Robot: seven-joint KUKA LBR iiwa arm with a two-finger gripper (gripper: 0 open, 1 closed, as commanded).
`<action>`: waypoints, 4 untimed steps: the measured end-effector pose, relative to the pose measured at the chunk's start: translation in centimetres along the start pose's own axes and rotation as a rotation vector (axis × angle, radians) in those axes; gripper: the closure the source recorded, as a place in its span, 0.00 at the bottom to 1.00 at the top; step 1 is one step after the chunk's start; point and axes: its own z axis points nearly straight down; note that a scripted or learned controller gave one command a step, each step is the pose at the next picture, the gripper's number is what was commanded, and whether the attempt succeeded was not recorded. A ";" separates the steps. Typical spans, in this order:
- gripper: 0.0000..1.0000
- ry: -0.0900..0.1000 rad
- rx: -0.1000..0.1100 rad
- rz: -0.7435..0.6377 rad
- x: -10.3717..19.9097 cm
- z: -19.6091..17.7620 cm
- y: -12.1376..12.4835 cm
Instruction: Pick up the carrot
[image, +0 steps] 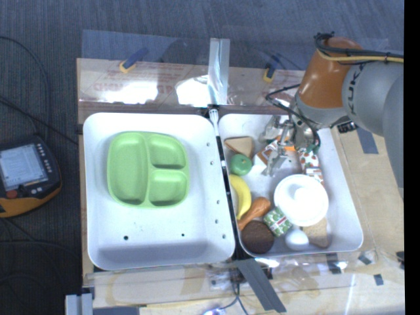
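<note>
While hand (pixel 281 151) hovers, carrot (pixel 254 211) lies apart, below-left.

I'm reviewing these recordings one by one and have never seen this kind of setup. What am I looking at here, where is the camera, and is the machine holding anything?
This is one picture from a fixed camera above a bench, looking down at a slant. The grey machine with the orange band is a robot arm reaching in from the right. Its two-finger gripper hangs over the upper part of the right bin; I cannot tell whether it is open or shut, and I see nothing clearly held.

The left bin holds a green divided plate. The right bin holds a crowd of toy foods: the carrot it should pick up, lying beside a banana, plus a green round item, a brown ball and a white bowl-like dish. The carrot lies untouched, apart from the gripper.
</note>
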 end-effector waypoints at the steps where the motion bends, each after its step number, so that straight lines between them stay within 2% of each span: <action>1: 1.00 -0.012 0.005 -0.001 -0.3 -1.2 0.1; 2: 1.00 -0.003 -0.002 -0.177 -0.2 -6.8 -7.1; 3: 1.00 -0.008 0.008 0.063 0.0 -1.8 0.1; 4: 1.00 -0.014 0.003 -0.318 7.9 -5.2 -4.3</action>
